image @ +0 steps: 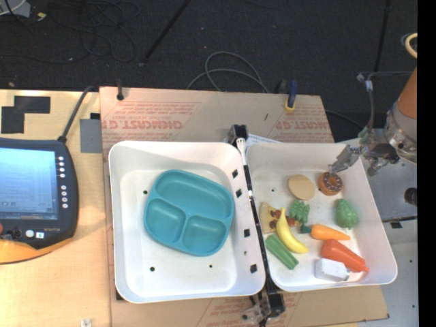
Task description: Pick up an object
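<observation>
My gripper hangs over the far right edge of the right bin, open, with nothing between its fingers. One fingertip is just above and right of a chocolate donut. Beside the donut lies a beige round biscuit. Further toward the front are a green leafy vegetable, an orange carrot, a yellow banana, a broccoli piece, a green cucumber, a red pepper and a white block.
The left bin holds a teal divided plate. A black divider rail runs between the bins. A tablet screen sits on the bench at far left. Cables lie on the dark floor behind.
</observation>
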